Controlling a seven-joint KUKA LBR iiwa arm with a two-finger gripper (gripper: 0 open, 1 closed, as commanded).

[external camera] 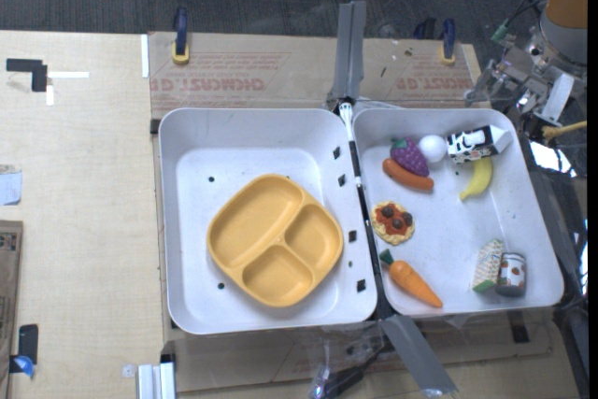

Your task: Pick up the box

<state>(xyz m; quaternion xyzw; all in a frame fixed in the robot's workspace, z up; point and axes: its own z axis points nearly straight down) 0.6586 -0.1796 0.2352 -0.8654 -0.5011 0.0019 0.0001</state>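
Observation:
A small pale green and white box (488, 263) lies in the right bin (542, 229) near its front right corner, touching a small grey can (511, 275). A black-and-white cow-pattern carton (472, 143) lies on its side near the bin's back right. My gripper (519, 78) hangs over the bench just beyond the bin's back right corner, under the orange-banded wrist (570, 0). It stands above and to the right of the carton and far from the green box. Nothing shows in its grasp.
The right bin also holds purple grapes (409, 154), a white ball (432, 147), a sausage (408, 176), a banana (477, 179), a pizza slice (393, 221) and a carrot (412, 283). A yellow divided plate (274, 241) fills much of the left bin (187, 163).

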